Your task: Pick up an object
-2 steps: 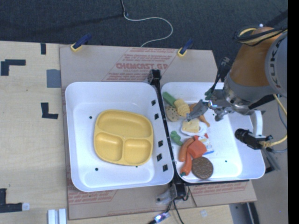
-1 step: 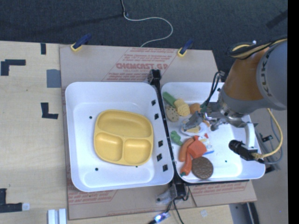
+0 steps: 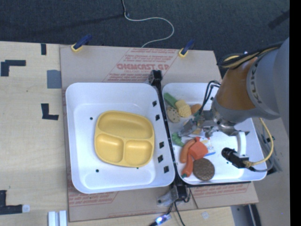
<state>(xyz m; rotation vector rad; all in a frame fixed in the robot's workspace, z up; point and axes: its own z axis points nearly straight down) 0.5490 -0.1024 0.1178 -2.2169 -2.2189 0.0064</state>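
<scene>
End effector (image 3: 200,126) low inside the right bin (image 3: 254,147), down among the pile of small objects. Arm (image 3: 244,91) enters from the right, orange wrist band directly above the tool, wrist pitched steeply downward so the forearm masks much of the bin's far half.

Whether the end effector is wide, narrow or closed on anything: cannot tell; the metal parts merge with clutter beneath them.

Candidates for the pick, relative to the end effector:
- orange carrot-shaped piece (image 3: 189,155), just below and slightly left, apparently touching or nearly so.
- brown round disc (image 3: 204,169), further below, beside the carrot's lower end.
- yellow lumpy item (image 3: 184,110), above and to the left.
- pale speckled round piece (image 3: 173,113), left of that, near the divider.
- green pieces (image 3: 170,99), up-left, against the bin wall.

Step judged: descent or grasp attempt, tool at object level, nothing seen lifted. Next move likely calls for a firm closure on one item, then a straight vertical lift; crowding means neighbours may drag along or the target may slip.

Left bin (image 3: 80,126), well left of the tool, carries a yellow divided tray (image 3: 124,138). Both bins sit on cardboard on the counter (image 3: 28,140).
</scene>
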